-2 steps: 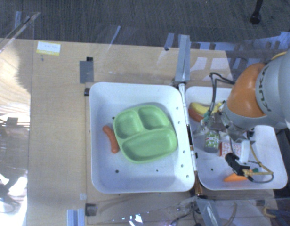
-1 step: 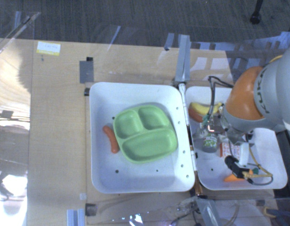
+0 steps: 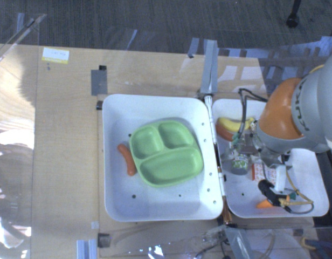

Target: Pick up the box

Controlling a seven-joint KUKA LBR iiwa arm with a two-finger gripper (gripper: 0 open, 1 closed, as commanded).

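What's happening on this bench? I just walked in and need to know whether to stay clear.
A grey arm with an orange band is reaching down into the right bin. Its gripper is low among the clutter there, near a banana and a small box, its target. Nothing is visibly held. The left bin holds a green divided plate with an orange sausage-shaped toy beside it.

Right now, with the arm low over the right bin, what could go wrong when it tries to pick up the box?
1. The box lies mostly under the arm's wrist, so the camera may not confirm a grasp.
2. The banana and a small orange item lie close by; the gripper could bump or take one instead.
3. The box lies near the bin wall, which may hinder the approach.
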